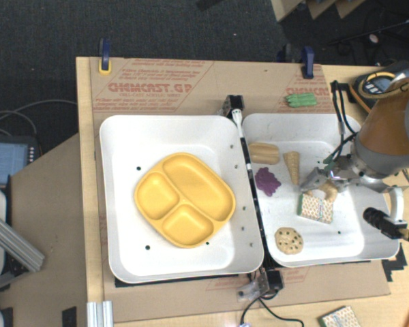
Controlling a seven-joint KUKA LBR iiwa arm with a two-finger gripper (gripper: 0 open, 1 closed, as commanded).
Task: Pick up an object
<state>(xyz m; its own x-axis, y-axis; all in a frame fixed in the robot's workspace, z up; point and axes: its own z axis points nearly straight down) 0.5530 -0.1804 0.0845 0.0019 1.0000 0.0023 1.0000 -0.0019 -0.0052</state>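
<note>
Two shallow white bins sit side by side on the worktop. The left bin holds one yellow three-compartment plastic plate. The right bin holds five items: one tan bread roll and one waffle cone toward its far edge, one purple grape cluster near its left wall, one chocolate-chip cookie at its near edge, and one green-edged patterned sandwich block centrally. The tool hangs just above that block; whether it is open or closed cannot be told.

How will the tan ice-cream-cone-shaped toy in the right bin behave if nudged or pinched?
The tan cone-shaped toy lies on its side, so a nudge would probably roll it in an arc. Its taper may let it squirt out of a pinch. It looks small and likely light, beside the purple grape-cluster toy.
</note>
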